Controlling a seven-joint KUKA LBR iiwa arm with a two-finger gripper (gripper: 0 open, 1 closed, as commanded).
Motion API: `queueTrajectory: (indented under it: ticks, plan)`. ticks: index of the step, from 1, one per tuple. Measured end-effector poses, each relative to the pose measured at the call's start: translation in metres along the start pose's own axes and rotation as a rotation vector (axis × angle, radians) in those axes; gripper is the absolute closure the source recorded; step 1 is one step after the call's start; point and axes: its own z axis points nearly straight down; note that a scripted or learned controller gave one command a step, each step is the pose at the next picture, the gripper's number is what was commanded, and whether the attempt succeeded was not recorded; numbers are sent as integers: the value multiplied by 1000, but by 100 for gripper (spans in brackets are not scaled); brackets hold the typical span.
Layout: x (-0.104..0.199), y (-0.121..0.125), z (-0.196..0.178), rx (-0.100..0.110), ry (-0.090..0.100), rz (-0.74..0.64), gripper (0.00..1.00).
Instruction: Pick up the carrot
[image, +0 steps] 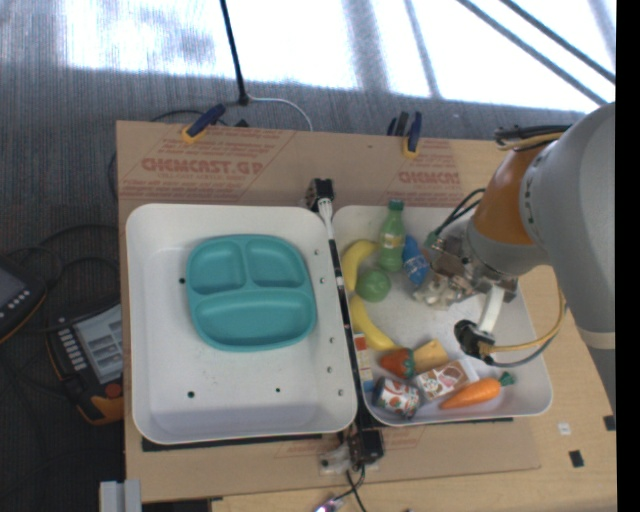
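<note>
The carrot (472, 392), orange with a small green top, lies flat at the front right corner of the right bin (530, 400). My gripper (437, 288) is low over the middle of that bin, behind and left of the carrot and well apart from it. It hovers beside a blue packet (415, 266). The grey arm with its orange band (500, 205) comes in from the right.
Around the carrot lie a patterned snack pack (440, 380), a yellow block (432, 353), a red fruit (397, 362) and a can (398, 398). A banana (356, 262), green ball (374, 285) and green bottle (392, 235) sit further back. A teal divided plate (250, 292) fills the left bin (150, 400).
</note>
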Motion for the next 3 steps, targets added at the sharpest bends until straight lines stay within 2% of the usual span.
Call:
queueTrajectory:
  ticks: [1, 2, 3]
  plan:
    - [15, -49, 10, -4, -1, 41, 100]
    - [15, -50, 1, -2, -2, 41, 100]
    - [77, -13, -85, 8, -1, -4, 100]
